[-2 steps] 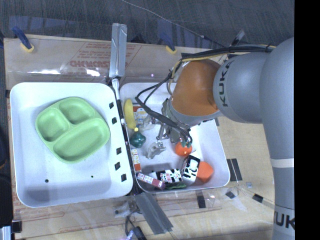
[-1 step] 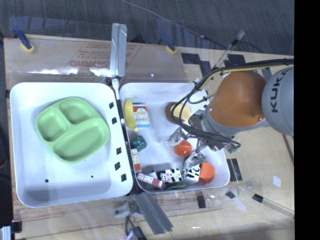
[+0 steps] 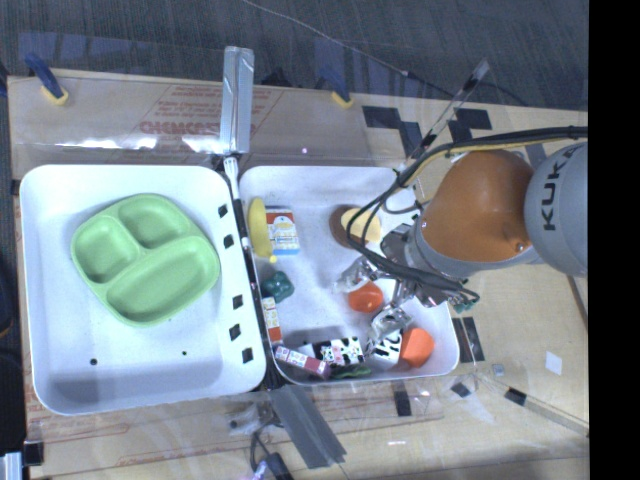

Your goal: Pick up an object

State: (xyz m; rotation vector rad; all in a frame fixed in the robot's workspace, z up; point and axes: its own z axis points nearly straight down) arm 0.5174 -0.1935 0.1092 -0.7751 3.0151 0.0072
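From my station I saw the two-finger gripper point(image 3: 378, 300) low in the right white bin point(image 3: 310, 183), at a small orange rounded toy point(image 3: 366, 298). The fingers seemed to sit either side of it, but whether they had closed on it I could not tell. I judged this the grasp step. Next called for a firm closure, then a straight lift clear of the second orange piece point(image 3: 416, 346) and the black-and-white patterned block point(image 3: 343, 349) nearby. The green divided plastic plate point(image 3: 146, 258) lay in the left bin point(image 3: 50, 268).

- My grey arm point(image 3: 560, 203) comes in from the right.
- My orange band point(image 3: 478, 206) sits above my wrist.
- My pincer point(image 3: 383, 293) points down.
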